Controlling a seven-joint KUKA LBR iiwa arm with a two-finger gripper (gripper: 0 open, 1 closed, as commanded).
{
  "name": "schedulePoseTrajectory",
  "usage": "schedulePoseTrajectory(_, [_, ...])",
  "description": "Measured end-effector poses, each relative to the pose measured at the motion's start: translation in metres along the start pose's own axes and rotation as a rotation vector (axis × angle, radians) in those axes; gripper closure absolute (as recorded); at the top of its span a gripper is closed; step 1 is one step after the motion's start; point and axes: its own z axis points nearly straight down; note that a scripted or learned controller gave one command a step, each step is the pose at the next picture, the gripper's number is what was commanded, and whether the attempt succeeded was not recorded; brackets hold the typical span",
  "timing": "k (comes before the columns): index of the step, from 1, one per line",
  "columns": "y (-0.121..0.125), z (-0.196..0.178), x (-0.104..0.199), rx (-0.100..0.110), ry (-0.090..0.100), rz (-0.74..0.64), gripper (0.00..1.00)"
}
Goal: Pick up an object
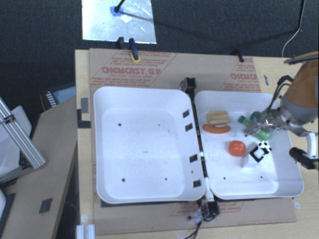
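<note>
The right bin (pixel 284 183) holds a tan bun-like piece (pixel 218 117) with an orange-red sausage (pixel 217 129) just in front of it. A red tomato-like ball (pixel 237 147) lies near the bin's middle, and a black-and-white block (pixel 259 152) sits to its right. Small green items (pixel 255 117) lie near the bin's right wall. My gripper (pixel 256 127) reaches in from the right and hangs low over these green items, partly hiding them. Whether anything is in its grasp is hidden from this angle.
The left bin (pixel 99 133) sits beside the right one, with a black divider strip (pixel 195 133) between them. Both rest on a cardboard sheet (pixel 164 66). A shiny metal plate (pixel 118 14) and a blue-yellow clamp (pixel 133 50) lie at the back.
</note>
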Motion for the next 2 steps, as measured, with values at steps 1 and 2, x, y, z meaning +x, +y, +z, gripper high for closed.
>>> schedulePoseTrajectory(1, [0.054,0.025,0.094,0.005,0.008,-0.013,0.0])
schedulePoseTrajectory(2, [0.052,0.013,0.087,0.003,0.006,-0.005,1.0])
